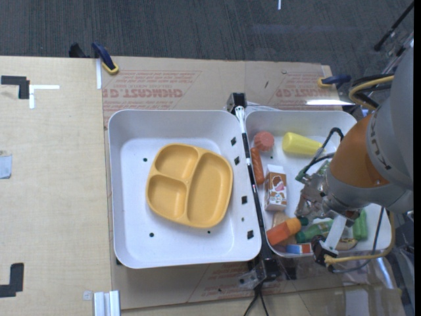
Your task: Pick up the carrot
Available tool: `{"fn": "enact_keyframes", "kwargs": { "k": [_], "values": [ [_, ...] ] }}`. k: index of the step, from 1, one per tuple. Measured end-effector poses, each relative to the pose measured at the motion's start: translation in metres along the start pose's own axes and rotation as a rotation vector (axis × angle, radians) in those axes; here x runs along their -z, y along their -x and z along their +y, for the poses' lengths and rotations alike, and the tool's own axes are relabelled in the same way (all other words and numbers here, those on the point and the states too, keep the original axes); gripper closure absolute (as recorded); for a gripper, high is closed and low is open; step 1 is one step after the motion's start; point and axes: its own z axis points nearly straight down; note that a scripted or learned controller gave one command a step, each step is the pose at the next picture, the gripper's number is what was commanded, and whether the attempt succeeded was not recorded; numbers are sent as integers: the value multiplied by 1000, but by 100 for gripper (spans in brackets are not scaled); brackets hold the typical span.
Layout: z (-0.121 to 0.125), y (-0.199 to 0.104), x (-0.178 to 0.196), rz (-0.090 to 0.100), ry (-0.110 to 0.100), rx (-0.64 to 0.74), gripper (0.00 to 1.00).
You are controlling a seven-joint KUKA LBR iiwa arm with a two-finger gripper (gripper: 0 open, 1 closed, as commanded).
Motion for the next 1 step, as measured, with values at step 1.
{"fn": "enact_keyframes", "kwargs": {
  "k": [1],
  "values": [
    [1,1,1,2,-1,-177,0]
  ]
}}
